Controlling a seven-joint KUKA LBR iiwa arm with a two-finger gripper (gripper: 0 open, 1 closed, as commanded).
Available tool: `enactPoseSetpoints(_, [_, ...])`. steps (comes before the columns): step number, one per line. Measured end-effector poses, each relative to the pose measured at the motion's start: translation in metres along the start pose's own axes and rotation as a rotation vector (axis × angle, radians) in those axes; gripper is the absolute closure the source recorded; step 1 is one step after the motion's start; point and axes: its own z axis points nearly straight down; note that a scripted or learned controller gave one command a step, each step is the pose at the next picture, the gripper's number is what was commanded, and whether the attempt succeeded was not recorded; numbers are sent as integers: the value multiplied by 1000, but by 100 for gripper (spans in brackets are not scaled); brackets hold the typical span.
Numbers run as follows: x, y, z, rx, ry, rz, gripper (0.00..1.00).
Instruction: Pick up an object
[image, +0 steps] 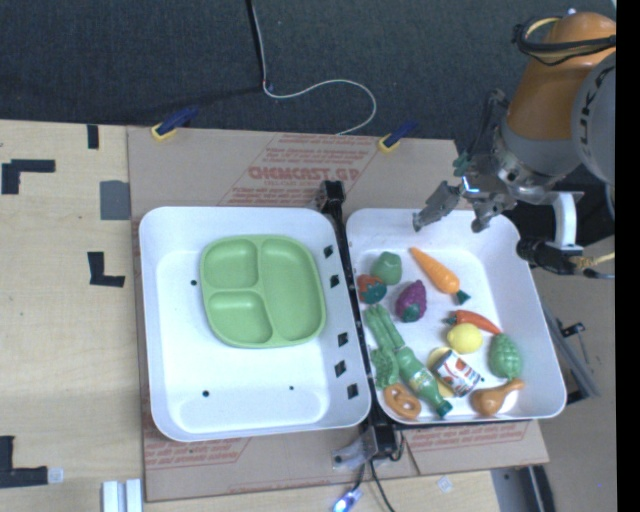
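We are at the approach step: nothing is picked yet. Our two-finger gripper (455, 208) hangs over the far rim of the right-hand shallow white bin (535, 300), its dark fingers spread apart and bare, with nothing between them.

Taking that right bin as our landmark, the candidates all lie inside it. The orange plastic carrot with a green stub (436, 270) lies nearest the far rim, just below and near the gripper. Beside it toward the bin's left wall sit a small green rounded toy vegetable (386, 267) and a purple ridged toy vegetable (411, 300). A long green leafy toy stalk (392, 350) runs along the left wall toward the near rim. The near-right part of the bin holds a crowded cluster, among it a yellow rounded toy fruit (463, 336) and a small labelled can (459, 372). The green divided plastic plate (263, 290) rests in the other bin (170, 330), left of our landmark.

We judge the carrot the likeliest target, being closest and fairly free of neighbours. The next move calls for us to lower the open fingers straight over it, turned to straddle its narrow width, and close only once both sides are flanked.
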Motion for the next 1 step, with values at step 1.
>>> enactPoseSetpoints(1, [71,-53,70,12,4,-4,0])
